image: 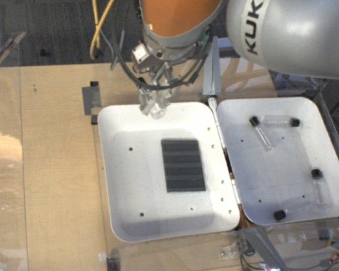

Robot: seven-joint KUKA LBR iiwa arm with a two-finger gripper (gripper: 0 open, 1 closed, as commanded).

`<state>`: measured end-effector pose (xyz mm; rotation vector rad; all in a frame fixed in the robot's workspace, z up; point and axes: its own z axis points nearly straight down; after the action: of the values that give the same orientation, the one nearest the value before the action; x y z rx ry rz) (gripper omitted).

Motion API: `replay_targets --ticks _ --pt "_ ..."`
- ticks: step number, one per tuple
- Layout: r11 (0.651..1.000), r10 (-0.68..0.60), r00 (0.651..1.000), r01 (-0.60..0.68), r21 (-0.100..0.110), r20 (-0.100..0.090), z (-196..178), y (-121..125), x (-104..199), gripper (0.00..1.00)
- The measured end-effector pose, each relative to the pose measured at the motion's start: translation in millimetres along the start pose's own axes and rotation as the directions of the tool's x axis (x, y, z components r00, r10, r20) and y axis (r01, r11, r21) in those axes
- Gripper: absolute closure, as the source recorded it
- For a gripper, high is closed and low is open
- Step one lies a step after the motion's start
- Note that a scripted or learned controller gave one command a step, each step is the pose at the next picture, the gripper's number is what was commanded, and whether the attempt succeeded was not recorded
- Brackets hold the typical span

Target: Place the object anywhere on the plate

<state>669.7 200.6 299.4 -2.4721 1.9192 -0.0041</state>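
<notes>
Pincer (153,106) poised at left bin's (124,225) far rim; finger state cannot be told. Dark ribbed plate (183,164) seen nearer camera, bare. Placement judged undone.

The pale wood-grain bench (48,173) looks smooth, with a soft sheen where light falls at its left. The two shallow white plastic bins (125,166) (334,170) are matt and smooth. A dark ribbed rectangular plate (183,164) in the left bin looks matt, like rubber or plastic. Clear glossy plastic tubes with black caps (274,122) lie in the right bin. The grey arm casing (290,25) is satin-smooth; its orange band (177,3) shines.
</notes>
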Motion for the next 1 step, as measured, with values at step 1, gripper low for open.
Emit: replay_targets --ticks 1 --pt "1.0 0.0 1.0 0.0 -0.001 0.0 0.6 0.2 0.1 0.0"
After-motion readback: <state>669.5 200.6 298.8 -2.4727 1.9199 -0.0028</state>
